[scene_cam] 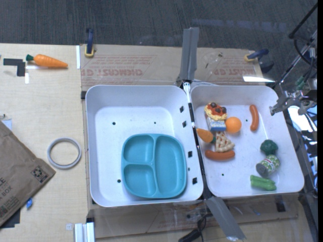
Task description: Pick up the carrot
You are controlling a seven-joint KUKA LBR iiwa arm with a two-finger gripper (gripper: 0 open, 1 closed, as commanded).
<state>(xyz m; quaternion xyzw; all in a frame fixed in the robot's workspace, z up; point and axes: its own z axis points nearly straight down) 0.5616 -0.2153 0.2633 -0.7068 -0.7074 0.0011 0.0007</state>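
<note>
We are looking down on a table where two white bins are sitting side by side, and the carrot [204, 134], a stubby orange cone, is lying in the right bin [295, 183], close against the wall it shares with the left bin [101, 102]. Its long axis is running at a shallow slant from upper left to lower right, with the narrow tip pointing toward the dividing wall and the broad end facing the toy pizza slice [223, 143] just beside it. A hot dog [220, 155] is lying crosswise just below the carrot, and an orange ball [233, 124] is resting up and to the right, next to a small stack of toy food [216, 113]. A red sausage [254, 118] is lying lengthwise farther right, while a broccoli head [268, 146], a small can [267, 166] and a green vegetable [263, 183] are clustering near the bin's lower right corner. The left bin is holding a teal divided plate [154, 166]. A grey metal piece that we are taking for the claw [283, 105] is hanging over the right bin's far rim, well apart from the carrot; we cannot tell whether it is spread or pressed together. Out on the table [45, 110], a second carrot with a green top [46, 61] is lying near the upper left, leaves to the left and tip to the right, with a ring of tape [64, 152] and a cardboard box [17, 178] lower down.
</note>
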